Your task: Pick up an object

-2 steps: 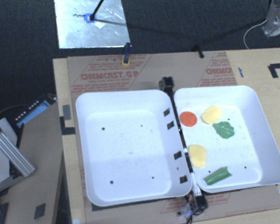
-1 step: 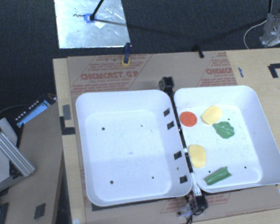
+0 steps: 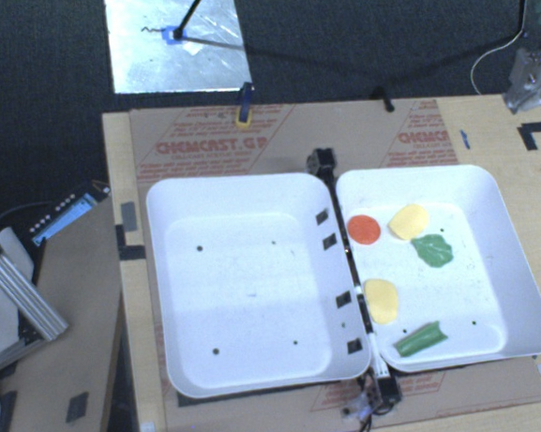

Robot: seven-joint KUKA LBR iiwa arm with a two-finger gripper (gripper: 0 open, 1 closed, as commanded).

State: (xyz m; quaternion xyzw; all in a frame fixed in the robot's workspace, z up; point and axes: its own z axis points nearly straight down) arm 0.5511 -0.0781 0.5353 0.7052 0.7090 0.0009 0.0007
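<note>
The right bin holds several small objects. A red-orange disc lies near its upper left corner, with a pale yellow piece just to its right. Below that yellow piece, and touching it, sits a dark green leaf-shaped piece. A second yellow piece rests against the bin's left wall. A long green pod-shaped piece lies near the front wall. All of them lie flat and apart from any gripper.
The left bin adjoins the right one along a black hinge strip. A silver sheet lies beyond the bench. A grey metal fixture with a cable sits at the far right corner. An aluminium rail stands at the left.
</note>
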